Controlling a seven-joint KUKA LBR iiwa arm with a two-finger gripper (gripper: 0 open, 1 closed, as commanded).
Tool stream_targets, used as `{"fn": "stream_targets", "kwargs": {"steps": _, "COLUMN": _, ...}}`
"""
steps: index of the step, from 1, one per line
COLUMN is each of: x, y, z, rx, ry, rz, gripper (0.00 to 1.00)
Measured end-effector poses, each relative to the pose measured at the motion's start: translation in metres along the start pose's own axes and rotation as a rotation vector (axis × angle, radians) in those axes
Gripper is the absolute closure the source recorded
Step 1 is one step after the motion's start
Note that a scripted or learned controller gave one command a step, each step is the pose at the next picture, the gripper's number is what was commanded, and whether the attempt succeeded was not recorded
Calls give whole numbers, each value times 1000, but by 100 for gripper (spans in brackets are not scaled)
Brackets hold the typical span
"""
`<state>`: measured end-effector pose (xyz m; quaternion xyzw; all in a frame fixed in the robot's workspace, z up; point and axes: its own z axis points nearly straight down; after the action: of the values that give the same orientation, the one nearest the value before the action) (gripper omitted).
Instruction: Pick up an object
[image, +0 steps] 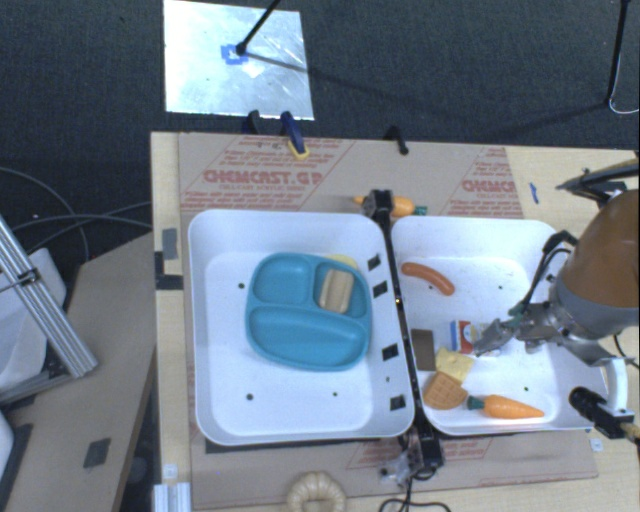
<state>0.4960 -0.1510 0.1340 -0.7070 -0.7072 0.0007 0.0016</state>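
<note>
The arm came in from the right, over the right bin (520, 238), with the gripper (487, 338) low near that bin's middle. Jaw state: couldn't tell, the tip was small and dark against the clutter, and nothing clearly sat between the prongs.

Right bin held the candidates: a sausage (428, 278) up near the back, well apart from the tip; a small red and blue carton (461, 333) just beside the tip on its left; a brown block (422, 349) by the divider; a yellow cheese wedge (454, 365) just below the carton; a cracker-like piece (444, 392) touching the wedge; a carrot (508, 407) at the front edge. Left bin (215, 330) held a blue divided plate (300, 335) with a tan bread piece (336, 290) in its upper-right compartment.

Step in hand, by my read: the approach or descent onto a target, most likely the carton, not yet a lift. Nothing looked raised.

Next move would call for centring the tip over one item, closing on it alone, then lifting straight. Carton and wedge sat close together, so a double catch or a nudge seemed the risk.
</note>
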Motion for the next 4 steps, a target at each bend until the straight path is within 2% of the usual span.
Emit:
{"fn": "stream_targets", "kwargs": {"steps": 1, "x": 1, "y": 4, "z": 48, "rx": -10, "ry": 3, "rz": -1, "gripper": 0}}
{"fn": "stream_targets", "kwargs": {"steps": 2, "x": 1, "y": 7, "z": 33, "rx": -19, "ry": 0, "rz": -2, "gripper": 100}}
{"fn": "stream_targets", "kwargs": {"steps": 4, "x": 3, "y": 14, "z": -84, "rx": -11, "ry": -3, "rz": -4, "gripper": 100}}
